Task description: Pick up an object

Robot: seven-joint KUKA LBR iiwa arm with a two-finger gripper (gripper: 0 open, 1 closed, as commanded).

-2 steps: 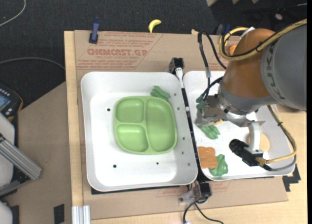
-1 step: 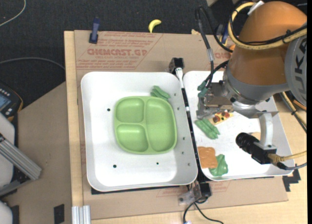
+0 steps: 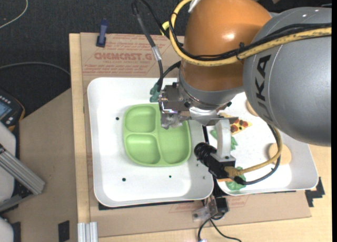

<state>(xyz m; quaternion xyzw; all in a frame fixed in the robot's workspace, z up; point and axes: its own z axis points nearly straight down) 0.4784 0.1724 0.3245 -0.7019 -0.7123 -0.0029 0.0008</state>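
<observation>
A pale green plastic plate with three moulded compartments point(image 3: 150, 146) lies flat on the floor of the left shallow white bin point(image 3: 105, 146), a little right of the bin's middle. Its outline is a rounded rectangle nearly as wide as it is tall, so no long axis stands out. The one large compartment runs top to bottom along the plate's right side, and the two smaller ones sit one above the other on its left. The whole plate is turned slightly, so its lower edge drops a touch toward the right of the frame.

The two-finger gripper point(image 3: 169, 121) is down at the plate's upper right corner, over the rim and covering it. Whether it is apart, together or gripping the rim cannot be told from this angle. The grey robot arm point(image 3: 300, 78) and its glossy orange band point(image 3: 226, 25) fill the upper right of the frame. White letters reading "KA" show on the grey shell.

Both bins rest on a brown paper-faced board point(image 3: 121, 43) printed in red with "CHEMCAST G"; the smaller lines of print around it are too fine to read. A small blue clip-like piece point(image 3: 102, 33) sits at the board's upper left edge.

In the right white bin point(image 3: 295, 178), just past the arm, a small yellow-orange spotted piece point(image 3: 240, 125) lies near its upper left, partly hidden.
</observation>
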